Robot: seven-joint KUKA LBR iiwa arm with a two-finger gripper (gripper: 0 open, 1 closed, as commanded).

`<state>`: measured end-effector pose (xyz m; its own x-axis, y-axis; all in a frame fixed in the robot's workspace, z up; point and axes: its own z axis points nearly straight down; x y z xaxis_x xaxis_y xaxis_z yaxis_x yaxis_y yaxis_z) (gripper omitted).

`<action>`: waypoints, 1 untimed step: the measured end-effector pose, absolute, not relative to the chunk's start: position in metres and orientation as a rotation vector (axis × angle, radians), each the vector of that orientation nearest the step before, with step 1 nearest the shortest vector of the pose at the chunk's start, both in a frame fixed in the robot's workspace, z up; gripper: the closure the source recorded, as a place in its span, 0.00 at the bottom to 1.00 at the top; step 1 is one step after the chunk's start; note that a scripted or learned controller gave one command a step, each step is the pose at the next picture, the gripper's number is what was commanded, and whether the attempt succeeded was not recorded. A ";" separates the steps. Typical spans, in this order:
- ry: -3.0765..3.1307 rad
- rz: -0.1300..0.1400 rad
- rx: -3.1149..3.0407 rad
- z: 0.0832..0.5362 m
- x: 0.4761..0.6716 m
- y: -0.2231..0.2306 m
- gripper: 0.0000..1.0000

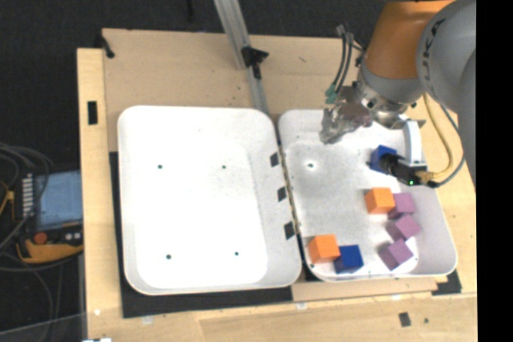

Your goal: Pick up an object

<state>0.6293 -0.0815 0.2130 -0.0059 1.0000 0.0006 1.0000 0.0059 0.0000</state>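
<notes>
The right bin (321, 188) holds several small blocks. An orange block (379, 200) lies at mid right, with three purple blocks (403, 227) beside and below it. Another orange block (324, 247) and a blue block (349, 259) sit at the front edge. A further blue block (383, 156) lies by the arm's wrist fittings. My gripper (333, 130) hangs over the bin's far left part, above bare floor, apart from all blocks. Nothing shows between its fingers.
The left bin (200, 196) stands beside the right one. A slanted metal pole (228, 12) rises behind the bins. Cables and a control box (48, 208) lie off the bench at the left.
</notes>
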 end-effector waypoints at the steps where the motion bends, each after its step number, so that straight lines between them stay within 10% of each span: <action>1: -2.228 -0.001 -2.213 0.211 0.626 -0.036 1.00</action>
<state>0.6261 -0.0356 0.2107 -0.0065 1.0000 0.0012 1.0000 0.0065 -0.0006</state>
